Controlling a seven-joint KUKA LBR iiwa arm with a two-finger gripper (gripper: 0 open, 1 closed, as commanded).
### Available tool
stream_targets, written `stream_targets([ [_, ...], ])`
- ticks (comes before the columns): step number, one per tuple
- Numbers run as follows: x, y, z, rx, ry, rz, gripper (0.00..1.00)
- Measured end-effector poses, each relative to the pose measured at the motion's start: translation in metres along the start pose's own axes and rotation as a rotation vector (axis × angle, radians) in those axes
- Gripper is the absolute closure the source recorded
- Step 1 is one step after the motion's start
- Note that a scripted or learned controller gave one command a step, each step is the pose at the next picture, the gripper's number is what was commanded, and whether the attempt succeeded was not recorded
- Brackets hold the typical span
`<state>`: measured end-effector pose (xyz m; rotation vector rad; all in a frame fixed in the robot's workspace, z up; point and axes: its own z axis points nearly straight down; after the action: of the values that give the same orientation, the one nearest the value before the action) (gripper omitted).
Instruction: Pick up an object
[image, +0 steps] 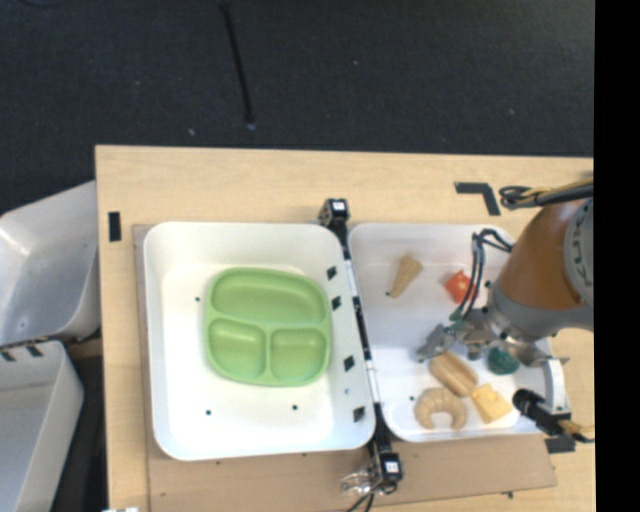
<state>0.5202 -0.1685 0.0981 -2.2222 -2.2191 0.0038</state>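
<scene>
- Down in the right bin (400, 425), the gripper (447, 342) hangs low; whether anything is gripped, I cannot tell.
- Just below it lies a tan bread roll (454, 375).
- Croissant (440, 408) sits farther below.

Green plate (267, 338), white bins (180, 420), orange band (540, 262).
</scene>
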Motion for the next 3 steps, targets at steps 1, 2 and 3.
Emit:
stream_targets([
  [1, -0.001, 0.001, -0.014, -0.006, 0.000, 0.006, 1.00],
  [2, -0.014, 0.004, -0.070, -0.009, -0.002, 0.007, 1.00],
  [3, -0.015, 0.005, -0.111, -0.008, -0.001, -0.003, 1.00],
])
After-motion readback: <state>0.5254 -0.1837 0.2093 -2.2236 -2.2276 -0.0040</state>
